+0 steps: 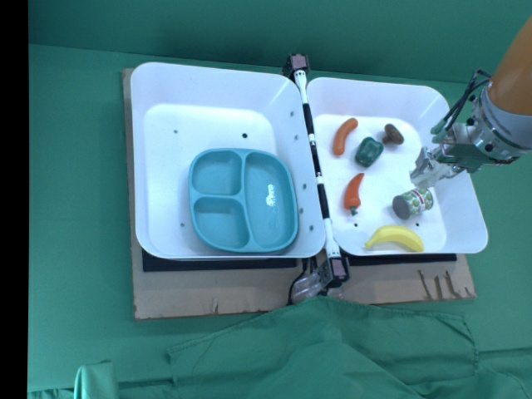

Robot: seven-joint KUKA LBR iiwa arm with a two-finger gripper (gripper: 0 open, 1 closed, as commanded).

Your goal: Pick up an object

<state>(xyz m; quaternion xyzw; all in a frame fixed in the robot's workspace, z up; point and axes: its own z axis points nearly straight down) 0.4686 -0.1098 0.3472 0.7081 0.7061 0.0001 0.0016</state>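
Can lying in right bin, hand just above

Can [413, 203] on its side in the right bin [465, 238], between banana [394, 238] and hand [426, 169]. Hand poised just above and right of it, grip state impossible to tell. Nearby: red pepper [354, 190], green pepper [368, 151], orange sausage [344, 135], brown piece [393, 134]. Teal divided plate [243, 199] in the left bin [166, 98] on the desk.

Divided plate [243, 199] in left bin [166, 98]; banana [394, 238], can [412, 203], peppers in right bin [432, 102].
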